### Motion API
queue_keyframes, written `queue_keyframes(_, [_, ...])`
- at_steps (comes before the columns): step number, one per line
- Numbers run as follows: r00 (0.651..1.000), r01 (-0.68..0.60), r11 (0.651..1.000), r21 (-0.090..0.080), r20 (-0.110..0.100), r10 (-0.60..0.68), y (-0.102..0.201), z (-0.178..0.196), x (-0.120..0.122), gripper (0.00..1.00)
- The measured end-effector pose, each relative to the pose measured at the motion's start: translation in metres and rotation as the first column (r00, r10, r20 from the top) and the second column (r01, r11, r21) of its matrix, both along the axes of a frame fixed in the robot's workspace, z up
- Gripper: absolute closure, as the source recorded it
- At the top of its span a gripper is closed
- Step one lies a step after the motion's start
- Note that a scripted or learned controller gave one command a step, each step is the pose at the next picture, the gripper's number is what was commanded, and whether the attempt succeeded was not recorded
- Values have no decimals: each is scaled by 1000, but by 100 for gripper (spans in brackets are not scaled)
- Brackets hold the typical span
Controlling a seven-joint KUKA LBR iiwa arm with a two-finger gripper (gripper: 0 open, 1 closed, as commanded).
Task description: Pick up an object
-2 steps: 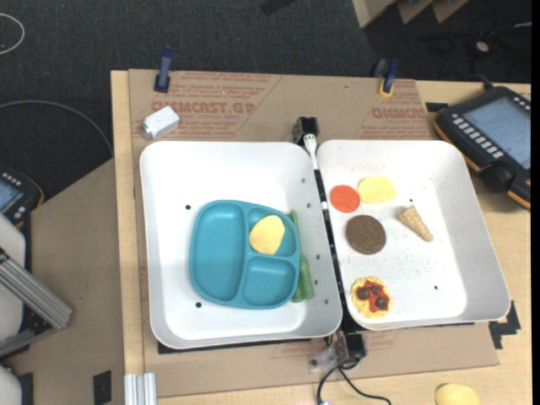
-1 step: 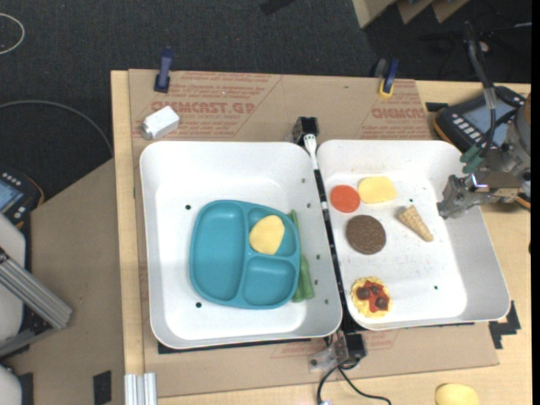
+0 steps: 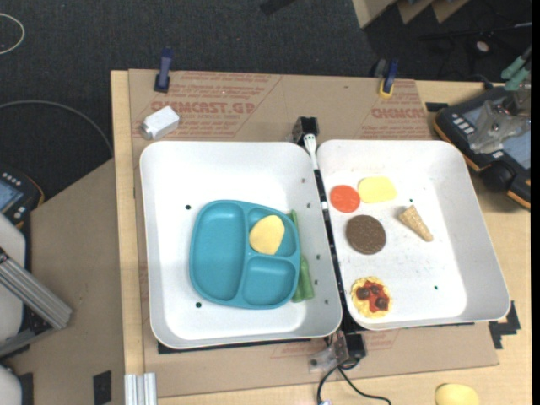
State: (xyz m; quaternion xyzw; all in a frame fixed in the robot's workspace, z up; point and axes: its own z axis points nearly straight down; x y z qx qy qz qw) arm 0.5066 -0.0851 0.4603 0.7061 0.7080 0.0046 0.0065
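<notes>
The left bin (image 3: 169, 184) holds a teal divided plate (image 3: 224, 264) with a pale yellow food piece (image 3: 267, 234) in its upper right compartment. A green pod (image 3: 300, 272) lies along the plate's right edge. In the right bin (image 3: 456, 251) lie an orange-red disc (image 3: 344, 198), a yellow piece (image 3: 376, 190), a brown round cookie (image 3: 366, 234), a tan cone (image 3: 416, 223) and a small pizza (image 3: 371, 296). These five items cluster in the right bin's left half, apart from one another.
A small white block (image 3: 160, 123) sits on the board behind the left bin. Clamps (image 3: 163, 60) (image 3: 388, 78) grip the board's far edge. A dark handheld device (image 3: 485, 133) rests at the far right. A yellow object (image 3: 456, 393) lies off the front right corner.
</notes>
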Motion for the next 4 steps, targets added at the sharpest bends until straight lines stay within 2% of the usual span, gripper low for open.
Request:
queue_keyframes(1, [1000,-1,1000,2,-3,1,24,81,-28,100])
queue_keyframes(2, [999,1,1000,4,-35,0,69,-120,-29,100])
queue_keyframes(3, [1000,-4,1000,6,7,4,122,65,-10,100])
queue_keyframes(4, [999,3,1000,1,-33,-3,136,-85,-29,100])
